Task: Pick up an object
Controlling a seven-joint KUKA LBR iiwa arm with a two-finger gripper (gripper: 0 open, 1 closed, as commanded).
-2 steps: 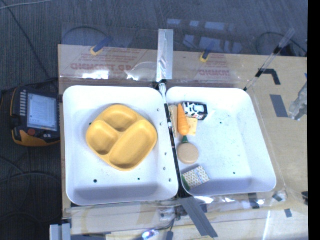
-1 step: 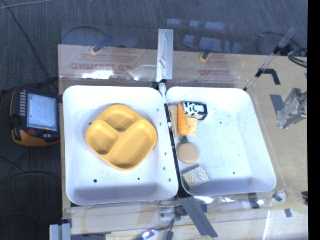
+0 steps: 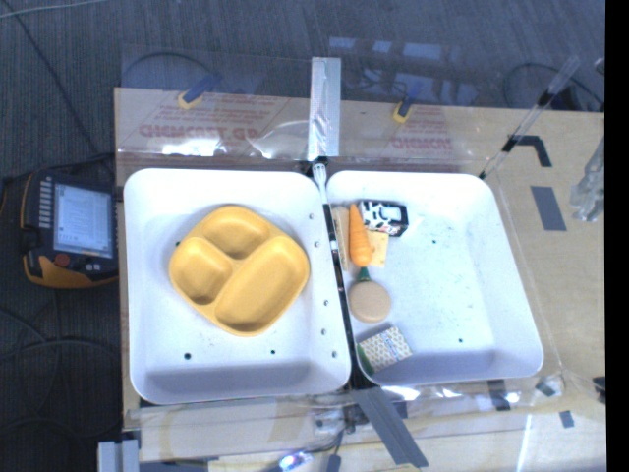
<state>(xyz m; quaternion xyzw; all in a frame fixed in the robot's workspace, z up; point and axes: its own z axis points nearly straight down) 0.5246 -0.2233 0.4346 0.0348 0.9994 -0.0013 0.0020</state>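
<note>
Two shallow white plastic bins sat side by side on the counter (image 3: 550, 165). The left bin (image 3: 147, 264) carried a single thing: one yellow plastic plate with three compartments (image 3: 239, 267), lying flat near the bin's middle. The right bin (image 3: 472, 283) carried four small things, all crowded along its left wall. Farthest from the camera lay one small black-and-white patterned piece (image 3: 381, 216); just beside it, one orange carrot-shaped toy (image 3: 359, 237) lay lengthwise on a yellowish flat piece. Nearer the camera came one round tan disc with a small green top (image 3: 370, 301), and nearest, one small checkered packet (image 3: 384, 346), tilted up against the bin's corner.

The counter was pale brown board with red lettering on its far strip, grey tape patches on its right part, and a clear sheet along the far edge. Around it lay dark grey carpet (image 3: 59, 67) crossed by cables, and one orange-edged handheld control pad with a lit screen (image 3: 69, 226) rested on the floor to the left.

The state of the pincer could not be told.
</note>
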